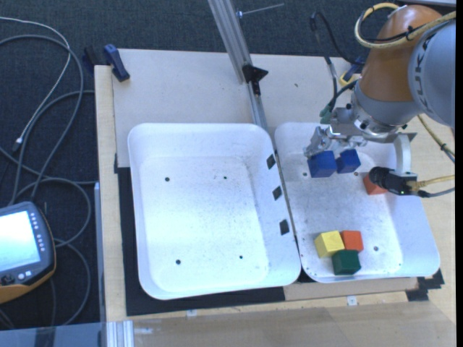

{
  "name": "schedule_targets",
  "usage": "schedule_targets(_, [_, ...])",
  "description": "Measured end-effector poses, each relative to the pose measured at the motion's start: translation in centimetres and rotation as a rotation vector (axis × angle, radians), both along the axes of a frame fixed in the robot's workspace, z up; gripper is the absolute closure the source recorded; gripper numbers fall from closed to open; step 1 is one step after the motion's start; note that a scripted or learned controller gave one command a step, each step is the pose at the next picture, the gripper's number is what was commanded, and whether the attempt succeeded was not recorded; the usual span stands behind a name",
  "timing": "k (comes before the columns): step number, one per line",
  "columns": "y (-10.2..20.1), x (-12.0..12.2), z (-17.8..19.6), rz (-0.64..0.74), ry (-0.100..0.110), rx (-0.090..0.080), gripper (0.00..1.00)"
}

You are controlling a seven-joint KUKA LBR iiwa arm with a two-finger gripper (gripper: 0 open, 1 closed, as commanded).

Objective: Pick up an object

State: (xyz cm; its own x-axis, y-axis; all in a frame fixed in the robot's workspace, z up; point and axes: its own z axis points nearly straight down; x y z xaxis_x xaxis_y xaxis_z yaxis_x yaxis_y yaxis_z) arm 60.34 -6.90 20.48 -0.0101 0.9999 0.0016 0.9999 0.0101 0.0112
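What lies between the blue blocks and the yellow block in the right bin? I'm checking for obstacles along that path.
Nothing: the camera view shows bare speckled bin floor between the blue blocks under the gripper and the yellow block.

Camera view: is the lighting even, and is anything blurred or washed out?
Camera view: light is soft and even, shadows faint; the left bin rim is bright, near washed out; the yellow block and green block look slightly soft; the arm is sharp enough.
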Motion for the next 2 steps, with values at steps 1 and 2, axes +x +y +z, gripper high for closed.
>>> schedule_targets(1, [2.6, -0.8, 2.4, -0.005, 0.007, 0.000, 1.00])
schedule_targets(2, [8.2, -1.3, -0.7, -0.004, 0.017, 0.001, 1.00])
